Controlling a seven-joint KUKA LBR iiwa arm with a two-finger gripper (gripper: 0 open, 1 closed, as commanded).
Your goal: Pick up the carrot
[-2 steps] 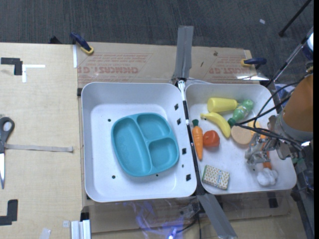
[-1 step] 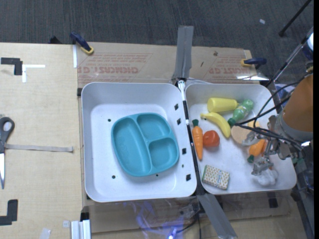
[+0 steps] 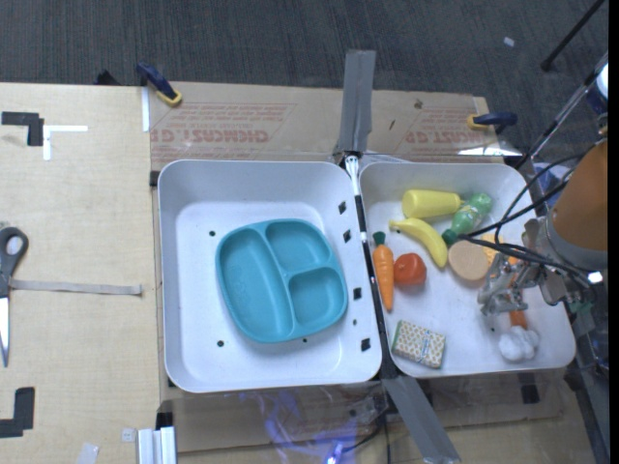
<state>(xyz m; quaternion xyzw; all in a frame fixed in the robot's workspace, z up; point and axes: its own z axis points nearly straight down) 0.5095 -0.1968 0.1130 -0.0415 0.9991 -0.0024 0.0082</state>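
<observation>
The carrot (image 3: 385,276) is orange with a small green top and lies lengthwise against the left wall of the right bin (image 3: 455,361). A red tomato (image 3: 411,270) touches its right side. My gripper (image 3: 501,295) hangs low over the right part of the same bin, well to the right of the carrot and apart from it. It is just right of a tan round piece (image 3: 469,262) and above a white lumpy item (image 3: 517,344). Nothing can be made out in its grasp.
A banana (image 3: 425,239), a yellow vegetable (image 3: 430,203) and a green item (image 3: 468,215) lie behind the carrot. A patterned cracker block (image 3: 420,343) sits near the front. The left bin (image 3: 184,259) holds a blue divided plate (image 3: 281,279). Scissors (image 3: 8,259) lie on the bench at far left.
</observation>
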